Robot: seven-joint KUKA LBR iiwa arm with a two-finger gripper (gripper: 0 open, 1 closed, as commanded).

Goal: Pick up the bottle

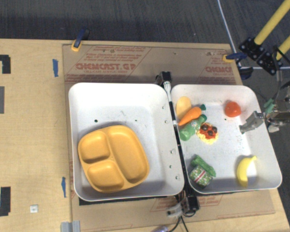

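Bottle [186, 131] green, lying beside carrot [189, 115], claw [251, 121] near tomato [232, 108], grip state unclear.

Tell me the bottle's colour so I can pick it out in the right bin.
Green, as seen in the camera view: the bottle lies beside the orange carrot.

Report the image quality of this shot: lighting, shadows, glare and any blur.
Camera view: even, soft overhead light, no harsh glare on the white bins; the yellow tray casts a faint shadow, and the right bin's far wall shades its floor slightly; the small toys are low in detail, and the gripper at the right edge looks soft and hard to resolve.
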